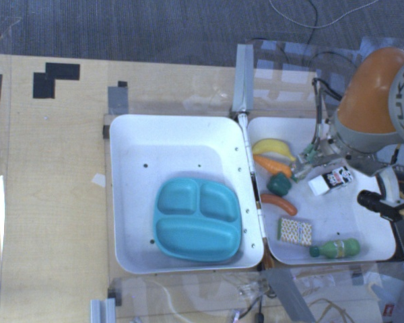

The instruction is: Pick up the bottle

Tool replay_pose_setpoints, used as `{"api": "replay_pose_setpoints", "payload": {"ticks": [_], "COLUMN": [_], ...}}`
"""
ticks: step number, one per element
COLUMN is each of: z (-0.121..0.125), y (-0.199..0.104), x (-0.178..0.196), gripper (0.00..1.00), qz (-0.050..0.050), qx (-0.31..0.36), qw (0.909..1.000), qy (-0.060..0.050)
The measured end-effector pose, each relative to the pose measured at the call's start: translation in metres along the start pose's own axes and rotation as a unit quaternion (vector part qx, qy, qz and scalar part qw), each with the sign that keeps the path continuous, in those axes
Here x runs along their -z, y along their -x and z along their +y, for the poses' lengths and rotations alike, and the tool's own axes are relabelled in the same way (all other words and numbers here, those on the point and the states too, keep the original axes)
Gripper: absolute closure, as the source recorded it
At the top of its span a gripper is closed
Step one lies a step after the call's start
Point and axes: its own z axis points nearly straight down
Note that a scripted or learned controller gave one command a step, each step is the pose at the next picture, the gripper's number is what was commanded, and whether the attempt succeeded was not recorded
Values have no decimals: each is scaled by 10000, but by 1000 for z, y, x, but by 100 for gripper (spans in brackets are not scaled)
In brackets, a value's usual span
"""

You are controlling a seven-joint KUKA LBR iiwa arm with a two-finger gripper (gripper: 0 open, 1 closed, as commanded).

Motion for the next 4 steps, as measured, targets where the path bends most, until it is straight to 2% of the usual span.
{"api": "replay_pose_setpoints", "payload": {"ticks": [1,2,3,4], "z": [0,-13,9,-12], "y": [0,30,47,28], "x": [0,-106,-54,-89], "gripper": [0,0,0,0], "qz": [-1,13,12,7], "qx": [2,-184,-855,-1039], "qw": [10000,9998,9963,9946], "qy": [-1,-28,-34,-19]}}
